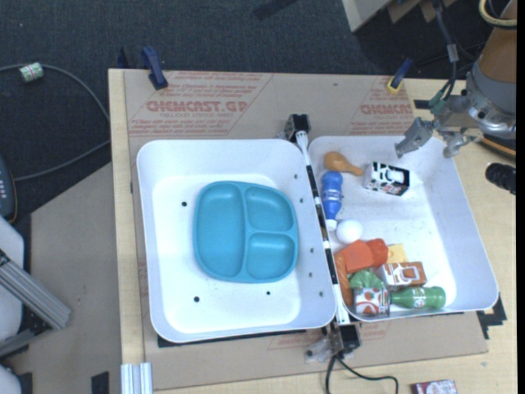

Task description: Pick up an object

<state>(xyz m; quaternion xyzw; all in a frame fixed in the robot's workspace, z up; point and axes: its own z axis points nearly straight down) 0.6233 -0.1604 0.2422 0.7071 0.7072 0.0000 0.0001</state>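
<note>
The gripper (435, 138) hangs with its 2 fingers spread wide and holding nothing over the right bin's (459, 220) far edge. Just beside it lies the small black-and-white carton (387, 179), probably light and stiff; take it across its short flat sides.

Two bins are set side by side on the bench (123, 220). A divided plate (244, 231) is laid flat in the middle of the left bin (164, 302). Everything else is packed into the right bin (459, 220): a toy drumstick (342, 164) is found at the far end, with a small carton (387, 178) just to its right. A bottle (331, 194) is laid along the left wall, and a ball (349, 231) is parked right in front of it. A heap of toy food is crowded into the near corner, with another bottle (417, 299) laid on its side at the front. The gripper (432, 138) is hung over the far right corner.
</note>
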